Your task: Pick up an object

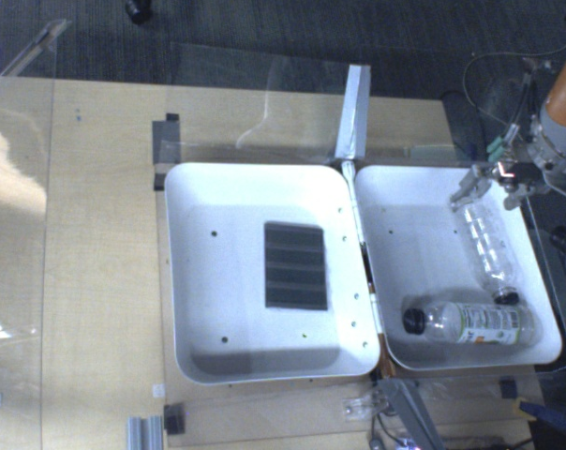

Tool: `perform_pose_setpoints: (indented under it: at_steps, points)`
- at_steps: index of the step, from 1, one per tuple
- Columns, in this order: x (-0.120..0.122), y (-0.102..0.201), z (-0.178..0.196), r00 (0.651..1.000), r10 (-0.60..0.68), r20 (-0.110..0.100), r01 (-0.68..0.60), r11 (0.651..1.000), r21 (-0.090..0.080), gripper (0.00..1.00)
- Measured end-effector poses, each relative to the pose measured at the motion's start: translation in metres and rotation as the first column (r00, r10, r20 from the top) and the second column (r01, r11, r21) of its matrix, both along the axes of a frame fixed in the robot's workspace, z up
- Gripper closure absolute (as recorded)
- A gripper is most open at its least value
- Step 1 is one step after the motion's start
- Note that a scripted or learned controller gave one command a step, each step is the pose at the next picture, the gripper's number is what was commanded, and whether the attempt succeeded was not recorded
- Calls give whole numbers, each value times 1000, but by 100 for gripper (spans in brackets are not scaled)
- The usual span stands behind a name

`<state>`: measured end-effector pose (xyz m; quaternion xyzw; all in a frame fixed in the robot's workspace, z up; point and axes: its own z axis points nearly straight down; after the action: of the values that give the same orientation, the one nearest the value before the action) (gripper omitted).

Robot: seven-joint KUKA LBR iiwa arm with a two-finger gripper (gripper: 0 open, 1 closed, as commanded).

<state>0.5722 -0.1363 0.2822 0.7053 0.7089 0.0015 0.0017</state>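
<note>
Two white bins sit side by side: the left bin [199,279] holds a dark ribbed pad [295,265] at its centre with bare floor all round. In the right bin [405,242], one clear bottle [487,245] lies along the right wall and a labelled bottle [466,322] along the near edge. The gripper [494,178] hangs over the far right corner, fingers spread, gripping nothing.

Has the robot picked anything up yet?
Not yet. Both clear bottles lie in the right bin: the labelled bottle along its near wall, the plain bottle along its right side. The pincer sits at the plain bottle's far end. Grabbing and lifting are left.
</note>
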Motion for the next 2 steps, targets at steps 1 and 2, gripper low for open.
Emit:
perform_pose_setpoints:
  at_steps: [1, 2]
  points:
    - [31, -56, -111, 996, 94, -1, -94, 996, 0, 0]
    - [69, -68, -194, 987, 162, 5, -162, 987, -4, 0]
